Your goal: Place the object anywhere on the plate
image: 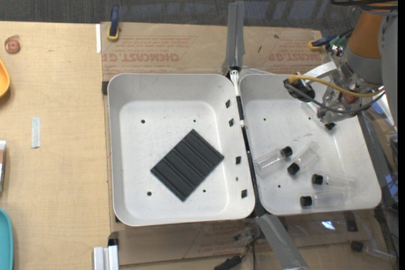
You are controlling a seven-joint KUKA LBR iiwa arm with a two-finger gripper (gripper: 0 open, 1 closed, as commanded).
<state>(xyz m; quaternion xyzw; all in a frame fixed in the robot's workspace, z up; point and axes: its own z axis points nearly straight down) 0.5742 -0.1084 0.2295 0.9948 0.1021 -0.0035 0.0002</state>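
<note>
Your gripper (329, 125) hung over the right bin (354, 199) (grip state unreadable); dark ribbed plate (187, 164) lay in the left bin (120, 136).

I read one mirrored red print, "CHEMCAST GP", on the brown cardboard sheet (190, 47) behind the bins.

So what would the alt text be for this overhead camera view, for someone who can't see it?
A grey and orange robot arm reaches from the right over the right white bin, which holds several clear vials with black caps. The left bin holds a dark ribbed plate lying flat.
</note>
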